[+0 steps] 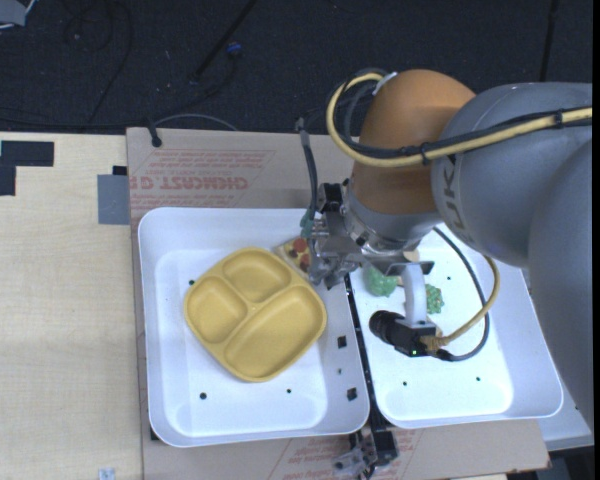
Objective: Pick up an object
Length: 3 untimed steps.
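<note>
One yellow tray (pixel 256 313) — just left of claw (pixel 320 258).

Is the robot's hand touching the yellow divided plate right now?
Cannot tell. In the camera view the hand sits at the plate's upper right corner, hiding any gap.

Red print, upside down, on the cardboard sheet (pixel 220 173); illegible

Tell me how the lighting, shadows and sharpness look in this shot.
Camera view: even overhead light leaves the white bins bright, nearly washed out, though the yellow tray keeps its colour and compartment ridges. The floor at the top is dark and underexposed. The arm throws only soft shadow on the right bin. Focus is fair on the tray, while the small items under the wrist stay too blurred to name.
</note>
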Each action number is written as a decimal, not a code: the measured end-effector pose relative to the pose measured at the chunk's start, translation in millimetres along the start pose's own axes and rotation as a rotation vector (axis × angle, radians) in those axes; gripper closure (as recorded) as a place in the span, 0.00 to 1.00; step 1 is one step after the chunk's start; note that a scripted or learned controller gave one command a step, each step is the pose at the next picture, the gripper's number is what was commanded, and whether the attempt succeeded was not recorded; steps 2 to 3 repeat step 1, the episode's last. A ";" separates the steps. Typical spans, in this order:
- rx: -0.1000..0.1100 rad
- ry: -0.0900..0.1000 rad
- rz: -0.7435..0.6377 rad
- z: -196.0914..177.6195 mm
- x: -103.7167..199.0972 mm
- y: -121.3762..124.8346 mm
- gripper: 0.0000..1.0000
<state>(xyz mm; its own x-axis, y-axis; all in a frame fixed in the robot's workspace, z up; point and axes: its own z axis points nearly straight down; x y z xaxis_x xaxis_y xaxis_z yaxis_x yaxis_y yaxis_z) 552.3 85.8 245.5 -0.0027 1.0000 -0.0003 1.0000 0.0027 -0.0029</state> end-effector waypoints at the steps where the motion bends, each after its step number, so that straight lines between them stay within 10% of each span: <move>1: 0.001 0.000 0.001 0.2 -0.5 -0.6 0.00; 3: 0.001 0.000 0.001 0.2 -0.5 -0.6 0.00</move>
